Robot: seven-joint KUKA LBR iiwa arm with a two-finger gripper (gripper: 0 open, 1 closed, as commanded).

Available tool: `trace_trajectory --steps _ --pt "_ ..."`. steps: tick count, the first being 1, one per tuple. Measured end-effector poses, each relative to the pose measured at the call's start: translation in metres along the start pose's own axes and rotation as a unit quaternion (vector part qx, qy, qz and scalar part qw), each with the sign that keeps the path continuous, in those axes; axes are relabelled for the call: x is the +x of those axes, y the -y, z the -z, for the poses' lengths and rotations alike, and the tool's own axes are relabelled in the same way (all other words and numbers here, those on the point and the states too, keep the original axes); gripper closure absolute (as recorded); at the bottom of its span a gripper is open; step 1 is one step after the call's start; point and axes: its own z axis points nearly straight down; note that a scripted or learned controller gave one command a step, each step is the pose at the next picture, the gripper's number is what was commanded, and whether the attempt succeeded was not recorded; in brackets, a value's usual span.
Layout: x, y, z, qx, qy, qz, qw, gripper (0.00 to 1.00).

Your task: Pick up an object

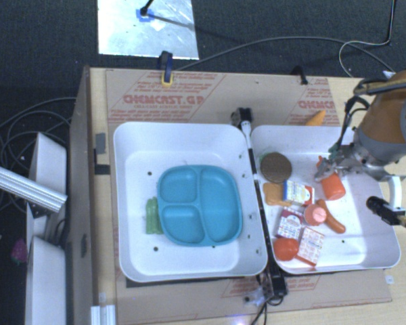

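At the frame's right, the hand (pixel 327 166) hovers by an orange cup (pixel 333 187); its grip I cannot tell. Light, stiff, probably slippery: take the rim.

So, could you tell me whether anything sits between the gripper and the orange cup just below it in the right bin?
Nothing visible does. The gripper hangs right above the orange cup, with bare bin floor around them. The nearest neighbours, the pink cup and small carton, lie to the cup's left, not in the path.

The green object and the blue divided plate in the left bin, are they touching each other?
Touching. The camera view shows the green object lying flush against the left edge of the blue plate, with no white bin floor visible between them.
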Motion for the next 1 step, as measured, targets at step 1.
trace_trajectory --steps 1 --pt "0.0656 0.0365 -0.0103 0.001 0.000 0.000 1.0000 1.00"
